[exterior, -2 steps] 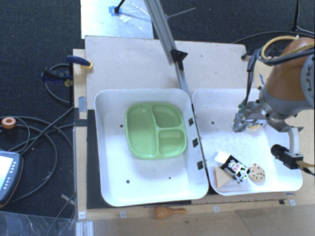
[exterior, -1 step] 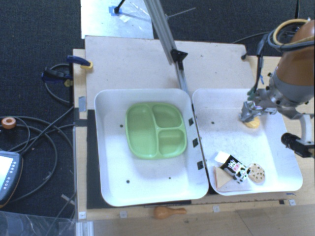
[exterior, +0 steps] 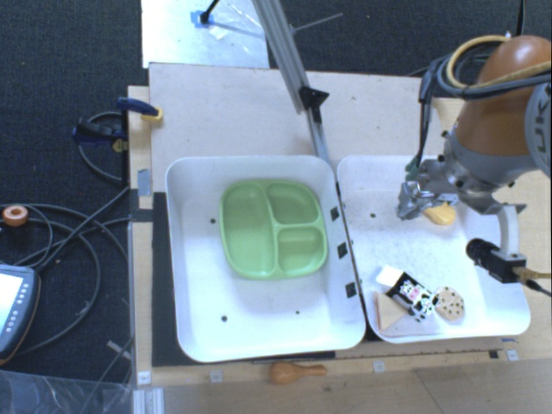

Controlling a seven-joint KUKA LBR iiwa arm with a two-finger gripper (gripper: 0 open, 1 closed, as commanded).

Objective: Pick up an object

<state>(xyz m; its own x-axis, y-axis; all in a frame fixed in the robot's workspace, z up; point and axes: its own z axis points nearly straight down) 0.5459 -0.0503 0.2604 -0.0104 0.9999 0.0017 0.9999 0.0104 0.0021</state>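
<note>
My gripper (exterior: pixel 412 200) hangs over the upper middle of the right bin (exterior: pixel 371 179), pointing down at the bin floor. A yellow object (exterior: pixel 442 215) lies just right of it, partly hidden by the wrist. Near the bin's front lie a black-and-white cow-patterned block (exterior: pixel 412 296), a tan wedge (exterior: pixel 390 310) and a speckled cookie (exterior: pixel 449 304). I see nothing between the fingers.
The left bin (exterior: pixel 185 266) holds a green divided plate (exterior: pixel 274 228). A tan wooden piece (exterior: pixel 297 372) lies on the bench in front of the bins. A metal pole (exterior: pixel 289 50) slants across the back. Cables lie at the left.
</note>
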